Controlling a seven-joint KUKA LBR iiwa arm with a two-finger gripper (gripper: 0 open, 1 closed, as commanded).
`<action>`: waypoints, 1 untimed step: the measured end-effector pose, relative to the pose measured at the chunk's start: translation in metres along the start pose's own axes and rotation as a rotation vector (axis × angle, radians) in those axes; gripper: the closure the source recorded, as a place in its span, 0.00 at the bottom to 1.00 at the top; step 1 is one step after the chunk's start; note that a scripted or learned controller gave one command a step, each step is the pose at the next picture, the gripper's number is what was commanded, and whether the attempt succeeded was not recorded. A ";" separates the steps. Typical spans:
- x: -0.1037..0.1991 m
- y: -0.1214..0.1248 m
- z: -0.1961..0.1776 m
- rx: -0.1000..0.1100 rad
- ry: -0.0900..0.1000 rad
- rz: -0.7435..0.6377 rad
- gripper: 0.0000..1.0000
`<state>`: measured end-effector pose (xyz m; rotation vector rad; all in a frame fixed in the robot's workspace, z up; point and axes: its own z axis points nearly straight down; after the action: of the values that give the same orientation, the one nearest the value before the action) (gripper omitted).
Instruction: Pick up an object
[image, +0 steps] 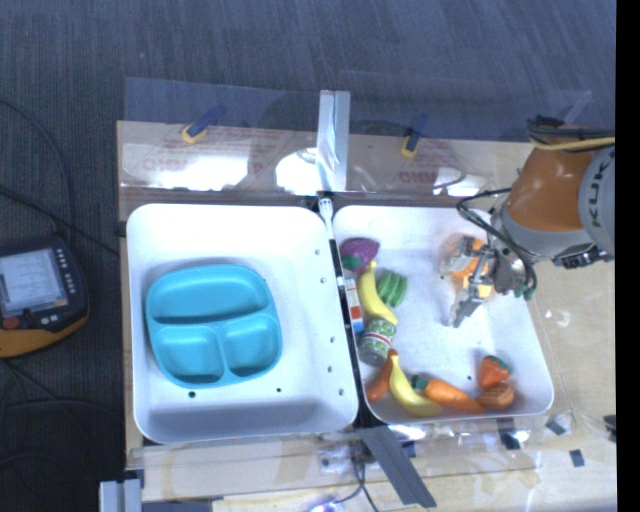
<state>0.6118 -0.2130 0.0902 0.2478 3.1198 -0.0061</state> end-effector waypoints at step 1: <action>-0.003 0.001 -0.013 0.001 -0.009 -0.001 1.00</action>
<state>0.6148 -0.2124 0.1032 0.2459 3.1112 -0.0085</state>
